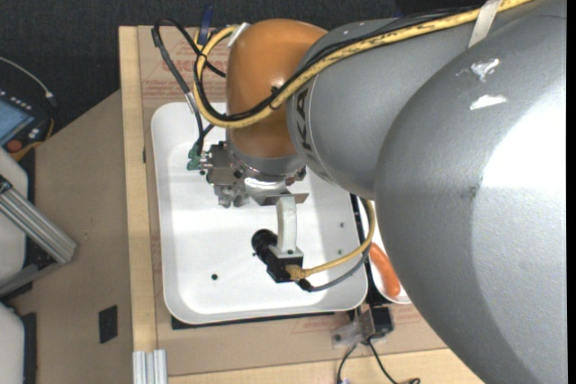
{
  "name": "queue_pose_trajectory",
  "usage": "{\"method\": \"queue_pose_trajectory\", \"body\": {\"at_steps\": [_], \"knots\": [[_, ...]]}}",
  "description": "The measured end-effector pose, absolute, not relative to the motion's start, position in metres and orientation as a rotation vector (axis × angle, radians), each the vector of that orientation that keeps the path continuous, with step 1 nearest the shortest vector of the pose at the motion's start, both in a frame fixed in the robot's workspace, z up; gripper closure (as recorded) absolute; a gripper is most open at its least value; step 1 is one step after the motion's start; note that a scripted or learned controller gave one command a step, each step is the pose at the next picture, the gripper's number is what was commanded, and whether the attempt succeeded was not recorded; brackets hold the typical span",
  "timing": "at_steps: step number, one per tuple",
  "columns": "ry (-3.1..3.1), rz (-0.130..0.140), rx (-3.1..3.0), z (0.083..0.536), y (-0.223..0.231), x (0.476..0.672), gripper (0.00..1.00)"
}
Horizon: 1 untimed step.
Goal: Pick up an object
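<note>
My gripper (236, 186) hangs over the left bin (193, 238); I can't tell whether it's parted or closed. An orange thing (385, 274) lies toward the view's right, beyond the rim.

White bin (193, 234); seemingly orange object (386, 275).

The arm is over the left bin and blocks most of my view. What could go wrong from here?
1. The arm hides whatever lies under the gripper, so a grasp may close on nothing; the left bin's visible floor shows just a small dark speck.
2. The orange object right of that bin is partly covered by the arm; a sweep there could nudge it unseen.
</note>
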<state>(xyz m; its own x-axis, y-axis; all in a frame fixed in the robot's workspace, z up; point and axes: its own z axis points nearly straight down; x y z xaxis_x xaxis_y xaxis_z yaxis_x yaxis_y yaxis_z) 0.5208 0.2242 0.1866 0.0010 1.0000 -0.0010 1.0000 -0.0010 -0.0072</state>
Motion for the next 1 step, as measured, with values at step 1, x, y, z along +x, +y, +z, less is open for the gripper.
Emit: {"method": "queue_pose_trajectory", "body": {"at_steps": [1], "knots": [[-2.222,-0.003,-2.224,0.1605,0.2243,0.5798,1.00]]}}
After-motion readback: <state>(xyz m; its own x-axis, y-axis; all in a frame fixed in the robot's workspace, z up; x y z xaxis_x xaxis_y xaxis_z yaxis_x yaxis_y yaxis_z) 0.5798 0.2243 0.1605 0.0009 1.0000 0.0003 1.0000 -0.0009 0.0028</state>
